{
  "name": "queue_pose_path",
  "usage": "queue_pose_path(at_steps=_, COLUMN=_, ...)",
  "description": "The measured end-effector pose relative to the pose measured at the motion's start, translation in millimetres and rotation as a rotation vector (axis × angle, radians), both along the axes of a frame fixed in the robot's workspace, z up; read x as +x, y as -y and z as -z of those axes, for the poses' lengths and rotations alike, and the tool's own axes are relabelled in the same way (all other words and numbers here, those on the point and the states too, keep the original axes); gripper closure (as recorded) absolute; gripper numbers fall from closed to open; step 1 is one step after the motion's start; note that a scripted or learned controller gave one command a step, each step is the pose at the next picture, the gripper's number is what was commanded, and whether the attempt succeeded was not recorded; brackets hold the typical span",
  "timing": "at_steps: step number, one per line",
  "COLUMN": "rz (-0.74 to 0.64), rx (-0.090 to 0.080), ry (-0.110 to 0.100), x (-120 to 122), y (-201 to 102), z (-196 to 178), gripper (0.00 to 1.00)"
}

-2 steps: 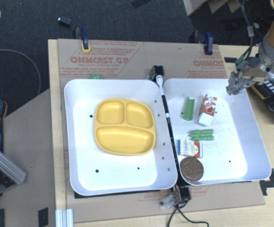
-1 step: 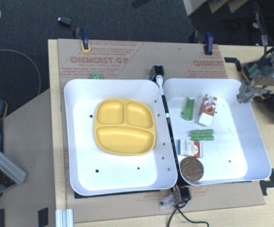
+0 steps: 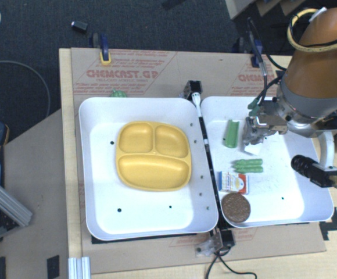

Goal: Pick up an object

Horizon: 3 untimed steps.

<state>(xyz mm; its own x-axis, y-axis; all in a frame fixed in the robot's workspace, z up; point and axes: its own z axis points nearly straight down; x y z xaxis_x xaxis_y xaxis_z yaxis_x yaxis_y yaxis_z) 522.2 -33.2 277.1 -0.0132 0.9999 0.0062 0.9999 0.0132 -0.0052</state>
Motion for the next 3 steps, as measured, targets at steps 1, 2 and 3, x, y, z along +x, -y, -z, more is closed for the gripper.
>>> queue_pose_path(at_steps=1, rz=0.005, rx=-0.003, ry=0.003, x=-44.4, y=-57.7, z=-27.2, gripper=1.0)
queue_pose_path(at_steps=2, rz=0.009, rx=-0.004, ry=0.017, x=-41.6, y=-82.3, z=-117.9, gripper=1.0)
queue_pose_path(at_steps=3, rz=0.012, rx=-0.007, ry=0.009, x=-42.0, y=-81.1, z=-123.6, gripper=1.0)
